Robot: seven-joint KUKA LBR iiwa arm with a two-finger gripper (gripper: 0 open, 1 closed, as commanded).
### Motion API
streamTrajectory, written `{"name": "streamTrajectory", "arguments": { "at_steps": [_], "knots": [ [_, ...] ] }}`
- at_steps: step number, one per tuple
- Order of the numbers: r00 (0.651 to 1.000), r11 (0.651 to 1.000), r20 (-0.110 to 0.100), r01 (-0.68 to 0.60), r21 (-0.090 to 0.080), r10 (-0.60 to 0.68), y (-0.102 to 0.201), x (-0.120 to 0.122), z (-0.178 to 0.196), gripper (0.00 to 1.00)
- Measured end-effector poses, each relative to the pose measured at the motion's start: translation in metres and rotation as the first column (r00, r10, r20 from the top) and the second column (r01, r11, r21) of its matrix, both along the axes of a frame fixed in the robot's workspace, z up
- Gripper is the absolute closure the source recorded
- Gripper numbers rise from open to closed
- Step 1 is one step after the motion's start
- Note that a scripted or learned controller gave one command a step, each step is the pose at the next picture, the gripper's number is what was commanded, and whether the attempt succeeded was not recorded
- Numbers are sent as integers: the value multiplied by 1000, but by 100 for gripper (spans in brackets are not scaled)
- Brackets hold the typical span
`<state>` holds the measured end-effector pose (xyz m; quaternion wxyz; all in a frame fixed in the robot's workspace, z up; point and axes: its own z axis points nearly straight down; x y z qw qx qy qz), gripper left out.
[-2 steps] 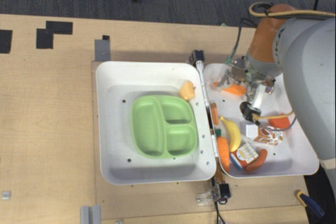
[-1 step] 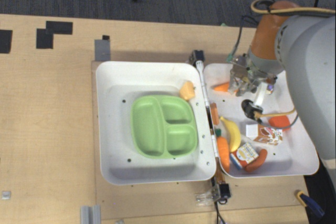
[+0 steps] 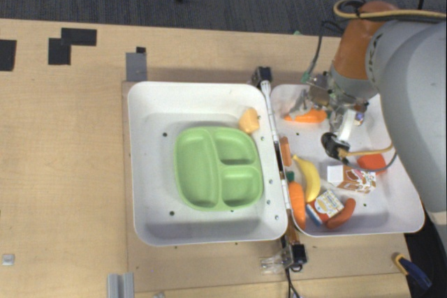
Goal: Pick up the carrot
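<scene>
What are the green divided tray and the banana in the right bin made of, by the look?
Green divided tray: likely moulded plastic, matte to satin; uniform colour, soft rounded compartment edges. Banana: probably a plastic toy; even, saturated yellow with a smooth surface and slight sheen, though real fruit can't be ruled out at this resolution.

Arm over the right bin

Gripper [image 3: 316,102] sits right at a carrot [image 3: 305,118]; green tray [image 3: 217,167] in the left bin [image 3: 150,150].
</scene>
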<state>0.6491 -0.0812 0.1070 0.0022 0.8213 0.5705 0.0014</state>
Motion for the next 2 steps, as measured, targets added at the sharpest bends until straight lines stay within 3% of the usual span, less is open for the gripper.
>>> {"name": "streamTrajectory", "arguments": {
  "at_steps": [1,2],
  "knots": [
    [984,984,-4,-181,2,181,-5,-13,-22,0],
    [999,1000,-38,-16,14,16,-51,14,-24,0]
  ]
}}
